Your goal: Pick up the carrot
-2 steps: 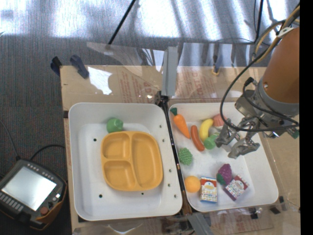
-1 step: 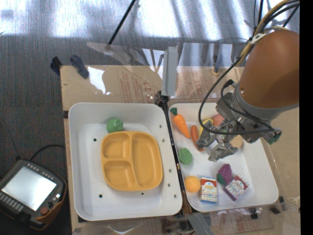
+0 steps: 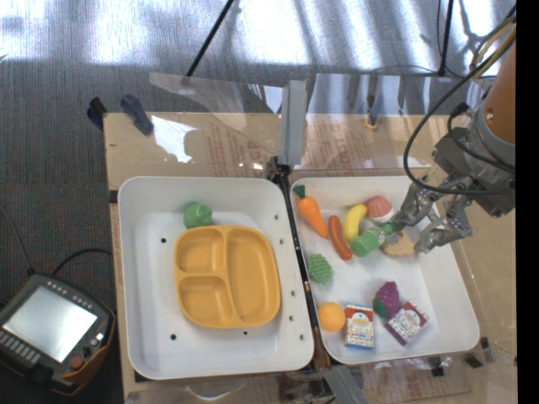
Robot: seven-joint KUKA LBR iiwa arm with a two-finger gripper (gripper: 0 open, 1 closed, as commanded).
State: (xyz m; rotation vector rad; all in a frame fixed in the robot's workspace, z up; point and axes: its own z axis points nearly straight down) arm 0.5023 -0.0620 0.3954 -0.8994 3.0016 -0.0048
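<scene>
We see the carrot (image 3: 312, 214) lying in the right bin (image 3: 459, 310), near its upper left corner, its green top toward the corner and its orange tip pointing down toward the middle. Just beside it lie a red sausage (image 3: 339, 237) and a yellow banana (image 3: 354, 221), with a green cylinder-shaped toy (image 3: 367, 242) touching the banana's lower end. The gripper (image 3: 424, 228) hangs over the right side of the same bin, well apart from the carrot; its fingers look spread, with nothing held between them, though the dark linkages make this hard to read. A tan, flat piece (image 3: 400, 246) lies right under the fingertips. Lower in that bin we find a bumpy green fruit (image 3: 319, 268), an orange (image 3: 331, 316), two small cartons (image 3: 360, 326) and a bunch of purple grapes (image 3: 386, 297). The left bin (image 3: 139, 225) holds a yellow divided plate (image 3: 226, 274) and, at the plate's upper left edge, a small green toy (image 3: 198, 215).
</scene>
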